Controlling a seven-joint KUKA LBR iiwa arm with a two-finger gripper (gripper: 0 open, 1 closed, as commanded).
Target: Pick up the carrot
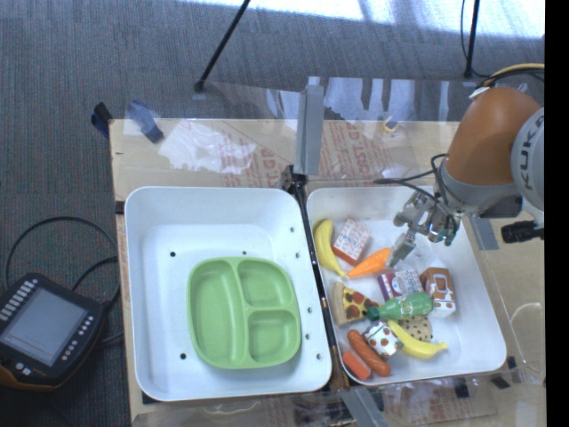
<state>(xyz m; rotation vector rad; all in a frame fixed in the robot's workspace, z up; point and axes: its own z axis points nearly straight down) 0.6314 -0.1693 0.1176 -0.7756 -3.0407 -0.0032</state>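
Tapered smooth orange carrot (pixel 371 262) beside curved yellow banana (pixel 325 245).

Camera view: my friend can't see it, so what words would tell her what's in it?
A grey robot arm's hand reaches down to an orange carrot in the right white bin, among toy foods like a banana. The left bin holds a green divided plate.

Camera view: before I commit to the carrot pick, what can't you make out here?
- Hand: whether it is open or shut is too small and blurred to tell.
- Carrot: contact with the hand at its right end is unclear; the two overlap there.
- Small carton: label too small to read.
- Pizza slice: its right edge is hidden under the green bottle.
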